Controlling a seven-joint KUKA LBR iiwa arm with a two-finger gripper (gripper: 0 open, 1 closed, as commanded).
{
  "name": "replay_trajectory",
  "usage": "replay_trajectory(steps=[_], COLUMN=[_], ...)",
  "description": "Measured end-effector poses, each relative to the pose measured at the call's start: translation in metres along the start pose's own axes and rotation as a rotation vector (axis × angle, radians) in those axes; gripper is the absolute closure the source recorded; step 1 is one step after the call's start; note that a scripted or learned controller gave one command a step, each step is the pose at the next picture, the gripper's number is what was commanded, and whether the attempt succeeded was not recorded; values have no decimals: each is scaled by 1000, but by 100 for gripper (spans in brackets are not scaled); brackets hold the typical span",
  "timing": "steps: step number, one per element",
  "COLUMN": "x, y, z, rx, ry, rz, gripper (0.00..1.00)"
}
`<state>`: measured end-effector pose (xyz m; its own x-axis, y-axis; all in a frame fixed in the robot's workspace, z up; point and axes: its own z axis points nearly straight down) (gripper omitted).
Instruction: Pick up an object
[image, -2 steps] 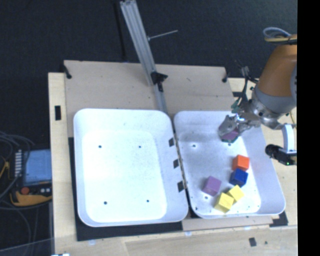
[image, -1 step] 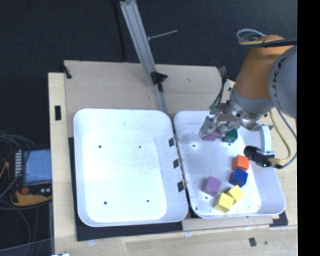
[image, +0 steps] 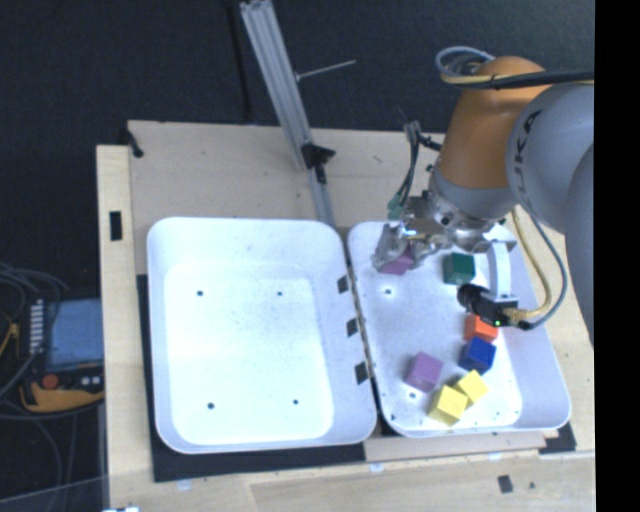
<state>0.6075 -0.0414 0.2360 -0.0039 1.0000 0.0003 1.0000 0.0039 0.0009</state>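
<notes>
Right, the grey arm w/ its orange band is reaching in from the right and hanging over the far-left part of the right bin (image: 535, 400). The gripper (image: 392, 250) is sitting low at the far-left corner of that bin, just beside the divide between the two bins. A purple block (image: 397, 265) is showing right at the fingertips, looking pinched between them, so the claw is reading as clenched on it, tho the view is small and a bit blurred there.

Rest of the blocks are lying in the same bin. A dark green block (image: 459, 267) is sitting just right of the gripper, under the wrist. Nearer the camera, an orange block (image: 481, 326) and a blue block (image: 478, 354) are sitting touching, along the right side. Near the front, a lighter purple block (image: 424, 371) is lying left of two yellow blocks (image: 458, 396), which are touching each other.

The left bin (image: 160, 300) is lying alongside, its white floor showing a few dark specks.
</notes>
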Motion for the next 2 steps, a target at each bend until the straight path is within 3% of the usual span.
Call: replay_trajectory(steps=[2], x=[113], y=[5], z=[-8], rx=[0], ry=[1], rz=[-4], gripper=[100])
